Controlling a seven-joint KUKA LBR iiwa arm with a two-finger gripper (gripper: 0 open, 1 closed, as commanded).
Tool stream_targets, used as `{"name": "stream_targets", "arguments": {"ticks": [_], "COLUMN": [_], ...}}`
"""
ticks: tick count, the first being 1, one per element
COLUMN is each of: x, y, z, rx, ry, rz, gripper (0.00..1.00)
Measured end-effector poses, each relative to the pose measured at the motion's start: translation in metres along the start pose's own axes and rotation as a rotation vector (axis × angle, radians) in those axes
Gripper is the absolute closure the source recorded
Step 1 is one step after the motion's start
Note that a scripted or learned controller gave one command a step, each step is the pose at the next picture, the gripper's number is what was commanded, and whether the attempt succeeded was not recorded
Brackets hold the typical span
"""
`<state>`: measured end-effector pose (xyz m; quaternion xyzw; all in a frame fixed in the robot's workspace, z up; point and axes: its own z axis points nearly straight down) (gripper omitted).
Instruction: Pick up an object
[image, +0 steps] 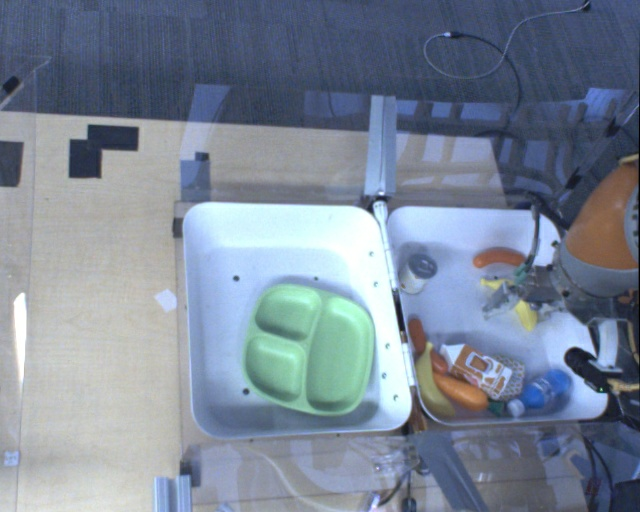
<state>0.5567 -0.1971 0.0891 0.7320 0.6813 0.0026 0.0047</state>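
Yellow object (526, 314), small, beneath hand (512, 296)

1. The arm (605, 235) is cut off by the right edge.
2. The gripper (520, 292) is small and dark; its fingers cannot be made out.
3. The yellow object (526, 314) under it is partly covered.
4. The banana (432, 385) lies partly under the carton (483, 371).

From my feed I see the wooden bench (90, 330) carrying two white bins touching side by side: the left bin (215, 225) and the right bin (450, 225). A metal rail (378, 150) runs from their join to the bench's far edge. Black block marks (100, 148) sit near the far left corner. A thin cable (470, 50) loops on the grey carpet (200, 40) beyond.
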Motion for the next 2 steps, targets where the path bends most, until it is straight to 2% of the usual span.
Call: {"name": "stream_targets", "arguments": {"ticks": [1,2], "x": [0.002,0.051], "y": [0.003,0.023], "z": [-0.012,-0.1], "rx": [-0.007,0.004], "ry": [0.002,0.002], "rz": [-0.003,-0.022], "gripper": [1.0,1.0]}}
